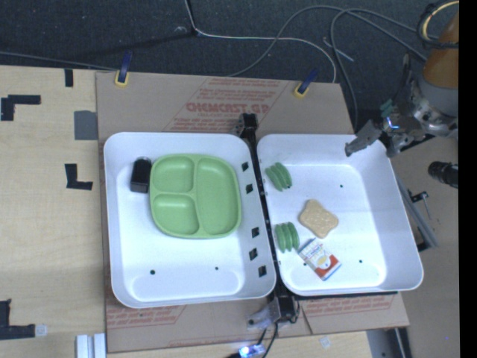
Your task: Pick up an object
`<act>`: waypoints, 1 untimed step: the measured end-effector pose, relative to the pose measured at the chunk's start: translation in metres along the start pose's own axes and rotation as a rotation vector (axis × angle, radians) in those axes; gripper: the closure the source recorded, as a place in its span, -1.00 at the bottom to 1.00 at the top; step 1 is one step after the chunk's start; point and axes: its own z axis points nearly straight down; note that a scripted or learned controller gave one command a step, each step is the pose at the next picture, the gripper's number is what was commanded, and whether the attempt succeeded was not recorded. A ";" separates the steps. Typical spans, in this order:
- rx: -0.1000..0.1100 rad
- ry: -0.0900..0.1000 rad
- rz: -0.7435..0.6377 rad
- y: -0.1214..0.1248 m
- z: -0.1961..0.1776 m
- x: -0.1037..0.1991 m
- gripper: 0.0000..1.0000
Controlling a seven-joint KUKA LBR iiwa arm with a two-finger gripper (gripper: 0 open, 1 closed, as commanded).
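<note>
The gripper (370, 142) is hanging over the upper right corner of the right bin (373, 189), and whether it is clenched or released cannot be told at this size, though nothing is showing in its grasp. The objects it could pick up are all sitting below and to its left in that bin: a tan biscuit-like piece (318, 218) is lying near the middle, a small red and white packet (320, 259) is resting just below it, and two green ridged pieces are lying along the bin's left wall, the upper one (279, 176) near the top and the lower one (287, 236) beside the packet, all well apart from the gripper. The arm (440, 66) is being cut off by the view's right side, so its orange band is only partly showing. In the left bin (123, 222) a green divided plate (195, 196) is lying with a small black object (141, 174) touching its left edge; what that object is stays hard to make out. Both bins are sitting on a sheet of brown cardboard (216, 103) over a pale wooden bench (45, 222), with grey cables (246, 39) trailing across dark carpet beyond.
</note>
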 end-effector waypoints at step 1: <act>0.006 0.001 0.000 0.000 0.060 0.009 -1.00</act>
